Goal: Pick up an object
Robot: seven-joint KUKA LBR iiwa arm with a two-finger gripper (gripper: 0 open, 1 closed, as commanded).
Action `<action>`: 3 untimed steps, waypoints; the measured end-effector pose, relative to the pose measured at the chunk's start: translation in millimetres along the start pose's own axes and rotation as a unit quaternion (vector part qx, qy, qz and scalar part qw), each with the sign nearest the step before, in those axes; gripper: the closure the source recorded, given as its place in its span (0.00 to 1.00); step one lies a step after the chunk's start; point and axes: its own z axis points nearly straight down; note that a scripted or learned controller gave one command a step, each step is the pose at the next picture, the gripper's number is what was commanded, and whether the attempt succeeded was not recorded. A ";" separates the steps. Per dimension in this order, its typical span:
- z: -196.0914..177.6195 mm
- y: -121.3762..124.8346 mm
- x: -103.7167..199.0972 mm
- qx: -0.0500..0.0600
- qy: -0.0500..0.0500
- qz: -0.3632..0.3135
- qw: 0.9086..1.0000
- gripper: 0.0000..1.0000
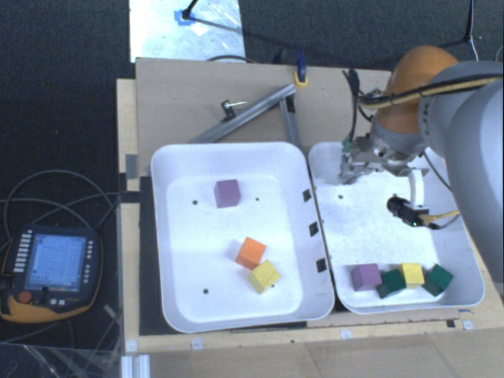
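Observation:
My gripper hangs over the far left corner of the right bin, pointing down at bare bin floor with no block under it. Along the near edge of that bin sit a purple block, a dark green block, a yellow block and another dark green block. The left bin holds a purple block near the back, an orange block in the middle, and a yellow block touching it on the near side.
The grey arm with its orange band fills the upper right, above the right bin's far side. A metal bar lies on the bench behind the left bin. A teach pendant rests to the left, off the bench.

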 end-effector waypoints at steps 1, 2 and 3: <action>-57.7 -3.7 -8.0 -0.002 0.000 0.002 1.000 1.00; -123.8 -0.9 -7.9 -0.003 0.000 0.000 1.000 1.00; -106.9 -0.2 -8.1 0.002 0.000 0.000 1.000 1.00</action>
